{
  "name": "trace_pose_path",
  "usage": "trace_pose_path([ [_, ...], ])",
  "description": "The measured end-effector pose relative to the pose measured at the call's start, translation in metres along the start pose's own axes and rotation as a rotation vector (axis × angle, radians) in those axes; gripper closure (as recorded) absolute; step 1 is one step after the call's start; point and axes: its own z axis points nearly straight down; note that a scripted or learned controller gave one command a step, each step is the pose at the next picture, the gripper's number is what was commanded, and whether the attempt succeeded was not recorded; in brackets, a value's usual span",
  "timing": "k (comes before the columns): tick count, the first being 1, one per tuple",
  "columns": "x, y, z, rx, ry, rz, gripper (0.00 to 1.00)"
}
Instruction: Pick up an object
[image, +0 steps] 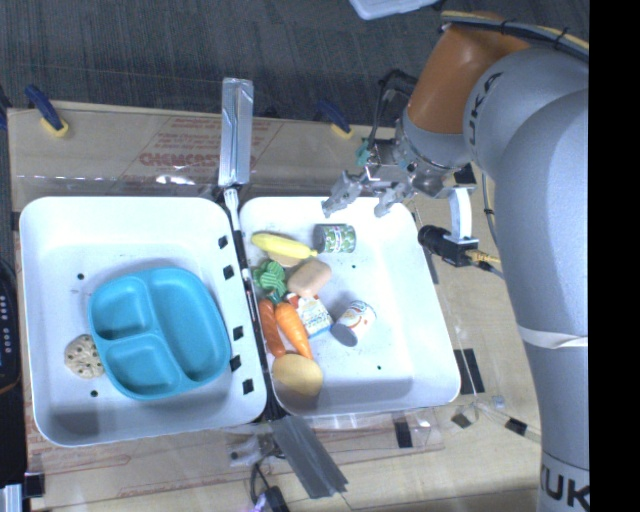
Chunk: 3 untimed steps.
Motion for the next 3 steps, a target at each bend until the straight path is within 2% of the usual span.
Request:
trace_pose_path([
  [1,0.02,0.008,0.101,-0.027,-0.007,-0.128,0.0],
  [2,0.027,-0.041,0.129,-0.008,-0.004,-0.129,0.0],
  [3,0.028,-0.041,0.121,-0.004,-0.003,-0.133,1.0],
])
